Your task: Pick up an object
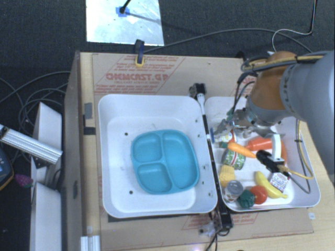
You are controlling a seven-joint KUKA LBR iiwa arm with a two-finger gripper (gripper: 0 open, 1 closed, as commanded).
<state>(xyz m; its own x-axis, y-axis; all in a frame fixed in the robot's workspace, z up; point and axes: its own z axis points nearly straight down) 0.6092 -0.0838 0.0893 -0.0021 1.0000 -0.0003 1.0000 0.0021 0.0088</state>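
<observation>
My gripper (228, 126) is down in the right bin (303, 195), near its back left corner by the divider. Just in front of it lie an orange carrot (240, 149) and a green-labelled can (236, 160). An orange piece (260, 143) and a red-and-white item (276, 147) lie to their right. Closer to the front are a corn cob (226, 175), a silver can (234, 187), a banana (269, 186), a red tomato (259, 194) and a dark green piece (245, 199). Nothing can be seen held in the gripper.
The left bin (118, 140) holds a blue divided plate (165, 161). The rim between the bins (208, 150) runs just left of the gripper. The grey arm with its orange band (272, 85) comes in over the right bin's back edge, trailing cables.
</observation>
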